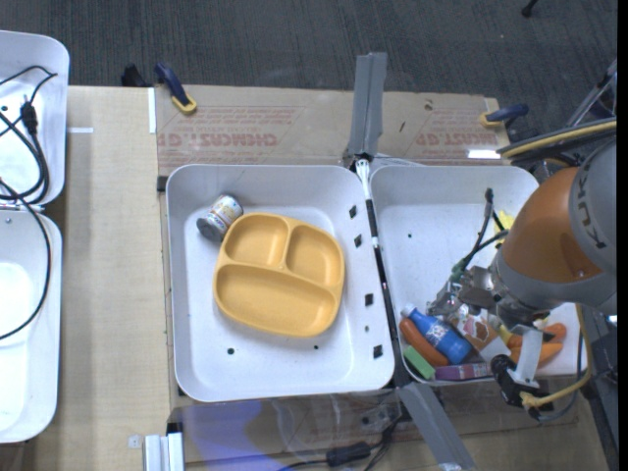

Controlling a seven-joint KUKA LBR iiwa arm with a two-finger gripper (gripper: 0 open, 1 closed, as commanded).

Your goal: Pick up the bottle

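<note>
The blue bottle (442, 336) lies tilted amid clutter in the right bin (422, 214), just beside our tool (471, 307). We cannot tell the tool's state. We judge the bottle light, stiff and slippery, best pinched across its body.

This is a robotics lab or test cell, not a home. A grey and orange industrial arm (554, 234) reaches over a plywood counter (108, 263) carrying two shallow white bins (177, 283), joined by a grey metal divider (368, 106). Flattened cardboard (294, 126) is held at the back by blue and yellow clamps (173, 86). Loose black cables (25, 165) run over white trays (29, 381) at the left, and dark carpet (245, 18) lies beyond.
</note>
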